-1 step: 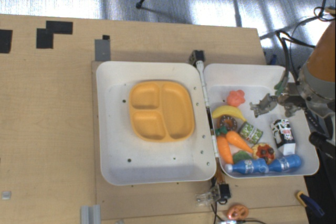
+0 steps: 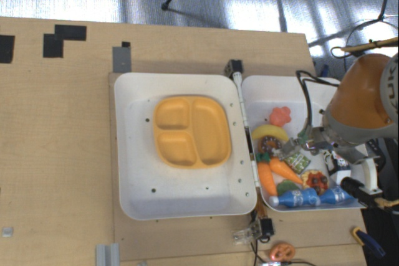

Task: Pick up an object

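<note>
Gripper (image 2: 298,147) low over right white bin (image 2: 283,85), above green-and-white packet (image 2: 298,161); opening cannot be judged. Candidates crowd near wall: blue plastic bottle (image 2: 305,198), orange toy carrot (image 2: 267,179), yellow banana (image 2: 270,131). Farther: orange divided tray (image 2: 190,132) in left bin (image 2: 137,152). Arm hides the bin's right side.

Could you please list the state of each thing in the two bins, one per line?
Plate: lies flat in the left bin, compartments bare.
Banana: lying in the right bin.
Carrot: lying beside the left wall.
Bottle: on its side along the near wall.
Pink toy: lying apart from the pile.
Gripper: low over the pile.
</note>
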You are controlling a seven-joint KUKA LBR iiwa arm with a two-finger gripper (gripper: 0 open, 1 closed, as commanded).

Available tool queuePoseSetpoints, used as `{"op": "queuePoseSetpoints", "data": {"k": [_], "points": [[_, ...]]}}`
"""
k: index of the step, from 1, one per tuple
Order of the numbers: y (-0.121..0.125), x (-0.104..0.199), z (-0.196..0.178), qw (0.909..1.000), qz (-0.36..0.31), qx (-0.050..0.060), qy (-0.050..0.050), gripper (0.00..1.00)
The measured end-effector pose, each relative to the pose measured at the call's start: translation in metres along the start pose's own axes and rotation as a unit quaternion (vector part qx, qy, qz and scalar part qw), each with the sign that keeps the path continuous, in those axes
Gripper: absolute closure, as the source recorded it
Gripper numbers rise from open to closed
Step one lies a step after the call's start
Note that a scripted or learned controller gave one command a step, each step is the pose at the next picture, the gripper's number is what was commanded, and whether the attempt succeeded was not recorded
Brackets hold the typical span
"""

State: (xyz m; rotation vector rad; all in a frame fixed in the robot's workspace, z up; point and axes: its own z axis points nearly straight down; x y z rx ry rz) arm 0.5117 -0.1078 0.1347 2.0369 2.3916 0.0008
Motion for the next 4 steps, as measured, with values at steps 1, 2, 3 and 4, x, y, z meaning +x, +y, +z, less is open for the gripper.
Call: {"op": "queuePoseSetpoints", "data": {"k": [1, 2, 3, 4], "points": [[0.014, -0.039, 0.047, 0.9688, -0.248, -0.004, -0.003, 0.0], [-0.001, 0.002, 0.047, 0.9913, -0.132, -0.006, -0.004, 0.0], [0.001, 0.002, 0.036, 0.9912, -0.132, -0.008, -0.005, 1.0], [0.016, 0.047, -0.05, 0.9758, -0.219, -0.002, -0.001, 1.0]]}}
